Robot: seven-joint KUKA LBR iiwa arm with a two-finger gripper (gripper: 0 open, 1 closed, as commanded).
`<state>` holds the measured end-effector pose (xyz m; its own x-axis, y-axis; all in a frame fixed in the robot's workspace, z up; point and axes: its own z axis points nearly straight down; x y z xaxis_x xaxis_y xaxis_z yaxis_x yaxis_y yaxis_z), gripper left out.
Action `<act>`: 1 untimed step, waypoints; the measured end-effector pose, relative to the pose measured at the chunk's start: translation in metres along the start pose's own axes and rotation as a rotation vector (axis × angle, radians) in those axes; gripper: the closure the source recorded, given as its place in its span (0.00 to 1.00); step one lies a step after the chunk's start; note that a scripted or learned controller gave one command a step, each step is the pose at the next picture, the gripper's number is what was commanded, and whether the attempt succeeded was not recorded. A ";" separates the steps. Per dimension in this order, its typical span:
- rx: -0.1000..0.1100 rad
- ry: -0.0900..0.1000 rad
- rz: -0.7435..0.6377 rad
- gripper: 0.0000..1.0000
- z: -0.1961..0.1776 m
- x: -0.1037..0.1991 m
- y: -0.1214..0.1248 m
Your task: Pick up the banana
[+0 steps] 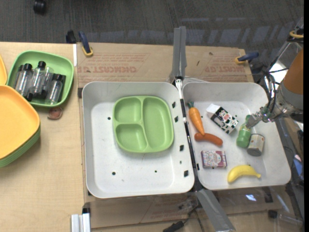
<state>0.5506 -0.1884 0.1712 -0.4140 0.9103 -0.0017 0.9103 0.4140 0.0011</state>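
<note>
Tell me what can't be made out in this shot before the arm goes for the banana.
- Hand: small and blurred in the camera view, over the right bin; its state is unclear.
- Arm: cut off by the right edge.
- Green thing under the hand: its top is hidden by the hand.
- Card and box: print too small to read.
- Banana: in plain sight.

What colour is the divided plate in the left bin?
Light green divided plastic plate, shown in the camera view.

Grey carpet [145, 8] — wooden bench [38, 168]
</note>
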 end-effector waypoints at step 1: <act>0.001 0.002 -0.048 1.00 0.049 -0.015 -0.048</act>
<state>0.5131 -0.2219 0.1218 -0.4574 0.8893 0.0007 0.8893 0.4574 -0.0005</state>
